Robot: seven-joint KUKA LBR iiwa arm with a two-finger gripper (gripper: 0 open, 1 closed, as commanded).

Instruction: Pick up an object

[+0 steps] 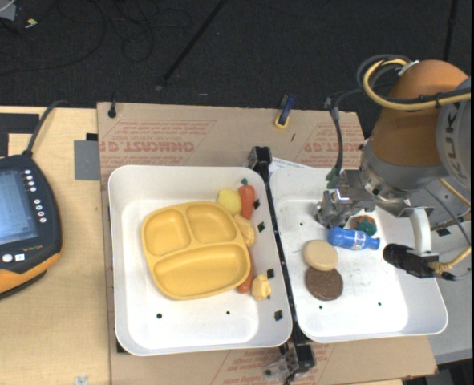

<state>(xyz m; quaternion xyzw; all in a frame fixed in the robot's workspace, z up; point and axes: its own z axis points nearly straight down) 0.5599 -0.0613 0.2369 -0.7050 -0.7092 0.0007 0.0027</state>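
Note:
My gripper (330, 212) hangs over the right bin (397, 319), near its upper middle, just left of a blue bottle (352, 239) lying on its side. A small green and red object (366, 224) sits right behind the bottle. Below them lie a tan round cookie (321, 255) and a dark brown round cookie (324, 284), touching each other. The fingertips point down at the bin floor and nothing shows between them.
The left bin (132, 295) holds a yellow divided plate (196, 249) with a lemon (228, 201), a carrot (246, 200) and small yellow and red pieces (257, 285) along its right side. A tablet pendant (12, 223) lies at the far left. A black divider (273, 247) runs between the bins.

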